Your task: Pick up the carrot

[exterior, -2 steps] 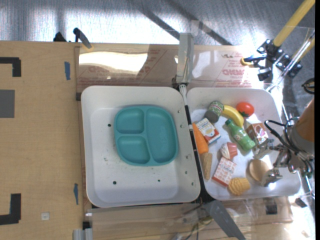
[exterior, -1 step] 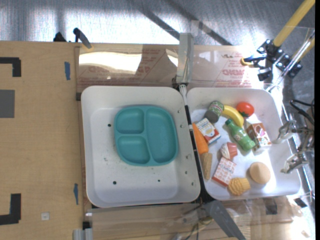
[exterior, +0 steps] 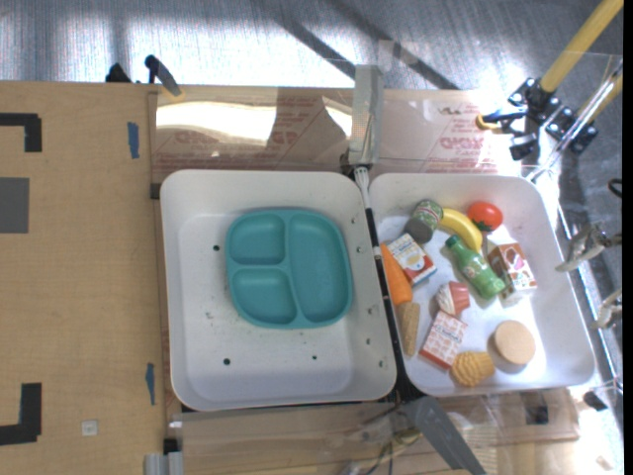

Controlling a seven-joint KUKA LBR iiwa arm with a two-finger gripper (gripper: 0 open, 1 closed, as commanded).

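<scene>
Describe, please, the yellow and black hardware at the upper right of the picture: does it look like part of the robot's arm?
A straight yellow bar slants down from the corner and ends in a cluster of black clamp-like fittings, with a small yellow hook on their left. Nothing on it is grey or has an orange band, so I cannot tell whether it belongs to the arm.

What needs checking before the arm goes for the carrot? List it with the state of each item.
1. Carrot located, at the left edge of the right bin: ok.
2. Carrot's top free of other items: ok.
3. Room beside it: not ok; the bin wall is on one side, and the small carton and corn piece crowd it.
4. Pincer position and opening: cannot tell.
5. Teal plate in the left bin, away from the carrot: ok.
</scene>
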